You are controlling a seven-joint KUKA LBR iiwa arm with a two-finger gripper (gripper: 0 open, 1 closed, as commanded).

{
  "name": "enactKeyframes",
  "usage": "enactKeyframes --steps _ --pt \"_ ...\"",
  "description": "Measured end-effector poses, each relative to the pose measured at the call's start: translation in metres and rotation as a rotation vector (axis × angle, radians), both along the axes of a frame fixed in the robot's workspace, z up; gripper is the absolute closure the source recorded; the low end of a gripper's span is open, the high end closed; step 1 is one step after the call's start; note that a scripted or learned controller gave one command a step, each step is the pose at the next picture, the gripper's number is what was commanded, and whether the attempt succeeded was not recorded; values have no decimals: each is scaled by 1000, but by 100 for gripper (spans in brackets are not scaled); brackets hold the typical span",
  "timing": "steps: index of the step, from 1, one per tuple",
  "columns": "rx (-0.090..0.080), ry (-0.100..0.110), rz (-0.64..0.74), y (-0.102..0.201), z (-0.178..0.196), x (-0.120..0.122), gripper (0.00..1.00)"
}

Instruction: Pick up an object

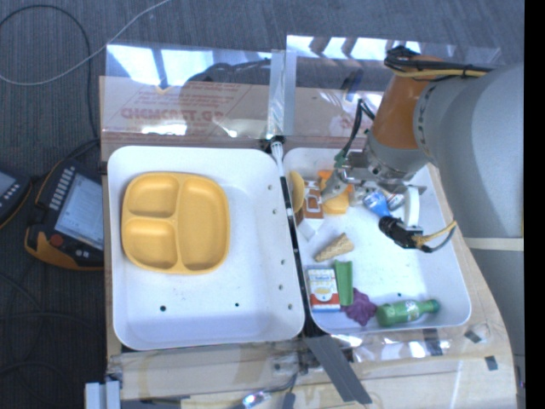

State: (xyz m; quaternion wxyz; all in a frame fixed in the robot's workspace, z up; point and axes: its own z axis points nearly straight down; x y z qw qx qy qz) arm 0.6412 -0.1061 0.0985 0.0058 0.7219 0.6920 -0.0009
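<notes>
Hovering at upper right of frame, pincer (pixel 351 180) sits over the right bin (pixel 443 267), near an orange block (pixel 335 204). Can't tell its opening or hold. Yellow tray (pixel 176 221) in left bin (pixel 247 301).

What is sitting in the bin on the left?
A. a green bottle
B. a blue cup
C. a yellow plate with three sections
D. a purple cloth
C: the yellow plate with three sections lies in the left bin, while the green bottle lies in the right bin.

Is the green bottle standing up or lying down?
Lying down. The green bottle rests on its side on the floor of the right bin, its length running across the bin beside a purple thing.
</notes>
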Motion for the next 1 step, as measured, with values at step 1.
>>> enactKeyframes --steps 1 --pt "9 10 27 53 84 -14 100"
